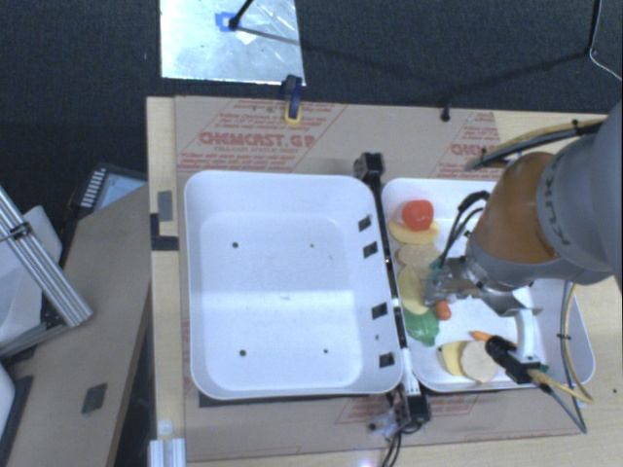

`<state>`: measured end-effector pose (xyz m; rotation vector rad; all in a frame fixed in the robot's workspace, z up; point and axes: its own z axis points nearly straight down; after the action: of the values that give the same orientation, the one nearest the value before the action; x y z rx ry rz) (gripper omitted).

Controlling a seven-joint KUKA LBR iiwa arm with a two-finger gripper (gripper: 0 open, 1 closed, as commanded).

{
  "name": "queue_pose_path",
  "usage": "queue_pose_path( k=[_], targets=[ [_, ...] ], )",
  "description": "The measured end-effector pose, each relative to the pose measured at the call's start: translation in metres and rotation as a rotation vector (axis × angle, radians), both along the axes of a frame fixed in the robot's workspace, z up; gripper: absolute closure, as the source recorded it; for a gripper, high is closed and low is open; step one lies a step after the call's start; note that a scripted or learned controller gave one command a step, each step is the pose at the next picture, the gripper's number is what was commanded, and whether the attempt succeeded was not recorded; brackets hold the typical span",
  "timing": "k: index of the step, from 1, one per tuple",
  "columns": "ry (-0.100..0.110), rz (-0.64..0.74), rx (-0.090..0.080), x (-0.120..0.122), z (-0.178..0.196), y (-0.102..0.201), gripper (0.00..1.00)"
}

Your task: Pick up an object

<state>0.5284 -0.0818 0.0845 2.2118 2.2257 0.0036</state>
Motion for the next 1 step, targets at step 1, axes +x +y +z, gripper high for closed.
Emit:
queue_pose_path(
  k=[1],
  targets=[
    [-0.003, -0.002, -0.002, 0.0583, 0.0009, -0.0352, 1.0]
  ],
)
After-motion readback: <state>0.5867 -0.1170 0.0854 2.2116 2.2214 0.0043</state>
